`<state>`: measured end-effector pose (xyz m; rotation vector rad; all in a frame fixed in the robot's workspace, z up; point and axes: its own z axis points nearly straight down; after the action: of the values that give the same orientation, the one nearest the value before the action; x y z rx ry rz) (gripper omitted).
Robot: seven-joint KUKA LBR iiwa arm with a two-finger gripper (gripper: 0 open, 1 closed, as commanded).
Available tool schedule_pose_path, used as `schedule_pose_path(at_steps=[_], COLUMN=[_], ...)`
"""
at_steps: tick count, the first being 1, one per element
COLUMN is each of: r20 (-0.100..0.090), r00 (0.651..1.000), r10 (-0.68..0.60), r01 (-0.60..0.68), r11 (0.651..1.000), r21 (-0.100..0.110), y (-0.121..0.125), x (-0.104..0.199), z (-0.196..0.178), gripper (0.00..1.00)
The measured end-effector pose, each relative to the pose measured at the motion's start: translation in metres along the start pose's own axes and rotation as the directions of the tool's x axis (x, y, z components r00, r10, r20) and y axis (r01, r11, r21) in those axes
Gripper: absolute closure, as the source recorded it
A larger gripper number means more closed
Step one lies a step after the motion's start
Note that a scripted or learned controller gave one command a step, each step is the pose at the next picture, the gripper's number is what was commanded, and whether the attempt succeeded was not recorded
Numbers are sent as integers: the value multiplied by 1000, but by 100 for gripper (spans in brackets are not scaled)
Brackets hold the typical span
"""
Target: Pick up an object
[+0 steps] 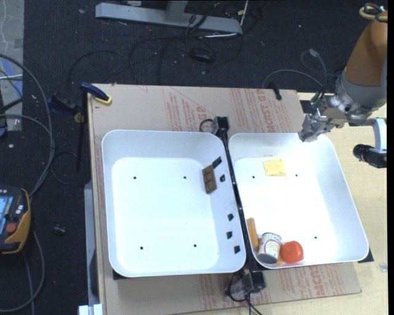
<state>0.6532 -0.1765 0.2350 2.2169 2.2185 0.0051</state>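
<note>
The right bin (345,191) holds a yellow square piece (274,167) near its far side, and an orange stick (252,234), a small can (269,246) and a red ball (292,251) crowded in its near left corner. A brown block (210,180) leans on the right wall of the left bin (123,147). My gripper (309,133) hangs over the far right corner of the right bin, right of the yellow piece and apart from it. Nothing shows between its fingers.
Both bins rest on a cardboard sheet (184,104). Cables and a metal bar (166,17) lie on the dark floor beyond. A blue and yellow clamp (95,93) sits at the sheet's far left corner. A handheld controller (12,218) lies at the left.
</note>
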Motion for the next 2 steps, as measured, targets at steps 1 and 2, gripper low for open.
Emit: schedule_pose_path(at_steps=[1, 2], r20=[-1, -2], r00=[1000, 1000], r10=[0, -3], r01=[0, 3], r11=[1000, 1000], r21=[2, 6], y=[1, 0], x=[0, 44], z=[-51, -50], gripper=[100, 100])
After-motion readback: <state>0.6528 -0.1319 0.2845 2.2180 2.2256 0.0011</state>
